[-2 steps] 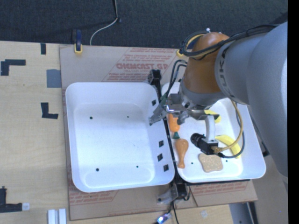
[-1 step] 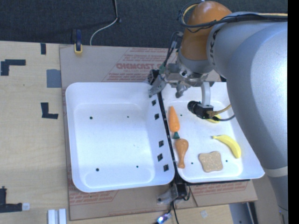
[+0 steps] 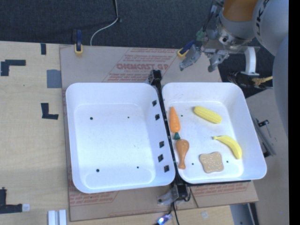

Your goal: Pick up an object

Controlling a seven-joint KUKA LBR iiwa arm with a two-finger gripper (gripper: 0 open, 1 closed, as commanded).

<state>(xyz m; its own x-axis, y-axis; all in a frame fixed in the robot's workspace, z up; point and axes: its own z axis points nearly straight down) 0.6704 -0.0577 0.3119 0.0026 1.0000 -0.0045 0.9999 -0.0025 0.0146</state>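
- Carrot (image 3: 174, 120), the toy one, lies in the right bin (image 3: 236, 92) along its left wall, at about 9 o'clock, with the green end pointing down.
- Chicken drumstick (image 3: 182, 151) lies just below the carrot, at 7 o'clock.
- Corn cob (image 3: 207, 115) lies near 12 o'clock of the bin floor.
- Bread slice (image 3: 211, 162) rests at 6 o'clock.
- Banana (image 3: 230, 145) lies at 4 o'clock, near the bread.
- Gripper (image 3: 201, 63) hangs above the far rim, its jaws spread apart and holding nothing.
- Left bin (image 3: 75, 125) touches the right one.
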